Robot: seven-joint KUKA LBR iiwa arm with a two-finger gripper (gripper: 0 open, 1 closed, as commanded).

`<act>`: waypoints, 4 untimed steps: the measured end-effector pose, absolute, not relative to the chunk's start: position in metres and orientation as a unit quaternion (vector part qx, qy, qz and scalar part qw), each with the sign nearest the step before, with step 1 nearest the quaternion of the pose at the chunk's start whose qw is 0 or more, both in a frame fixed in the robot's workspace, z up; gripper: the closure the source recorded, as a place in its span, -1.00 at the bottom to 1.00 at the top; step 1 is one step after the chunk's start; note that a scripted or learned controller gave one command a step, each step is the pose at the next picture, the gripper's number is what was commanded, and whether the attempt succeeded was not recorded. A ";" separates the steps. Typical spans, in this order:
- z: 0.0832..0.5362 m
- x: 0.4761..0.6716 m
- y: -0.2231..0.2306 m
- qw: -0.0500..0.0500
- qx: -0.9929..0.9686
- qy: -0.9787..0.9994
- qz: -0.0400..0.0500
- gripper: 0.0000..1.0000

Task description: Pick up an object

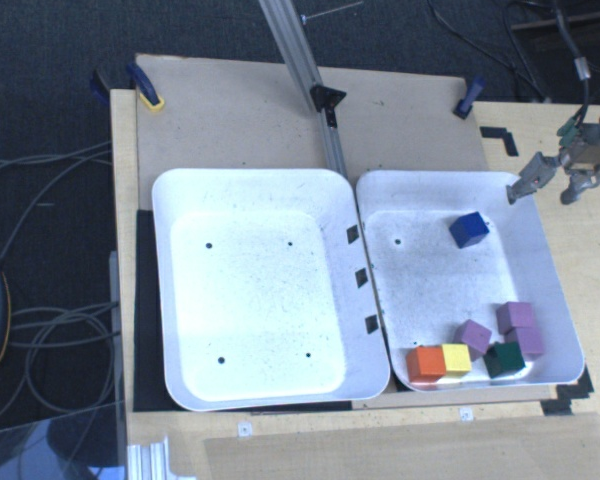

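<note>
My gripper hangs at the right edge of the view, above the far right corner of the right bin. Its two fingers are spread apart with nothing between them. A blue cube lies alone in the upper part of the right bin, to the left of and below the gripper. In the bin's near right corner sits a cluster: an orange block, a yellow block, a dark green block and three purple blocks.
The left bin is white with small dark specks. A grey metal rail runs diagonally from the top down to the gap between the bins. Blue clamps hold the board's far corners. Cables lie on the floor at left.
</note>
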State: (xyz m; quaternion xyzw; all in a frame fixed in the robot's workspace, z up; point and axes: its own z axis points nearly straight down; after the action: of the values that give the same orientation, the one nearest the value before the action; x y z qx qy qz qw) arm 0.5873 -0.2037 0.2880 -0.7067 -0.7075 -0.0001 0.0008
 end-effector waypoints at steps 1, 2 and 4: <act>0.288 0.587 -0.204 0.001 -0.707 -0.708 0.000 -1.00; 0.225 0.584 -0.204 0.004 -0.707 -0.707 0.002 -1.00; 0.139 0.579 -0.203 0.003 -0.707 -0.707 0.001 -1.00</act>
State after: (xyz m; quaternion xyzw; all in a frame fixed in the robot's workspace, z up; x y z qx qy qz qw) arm 0.5792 -0.2030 0.1390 -0.7069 -0.7073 0.0015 0.0033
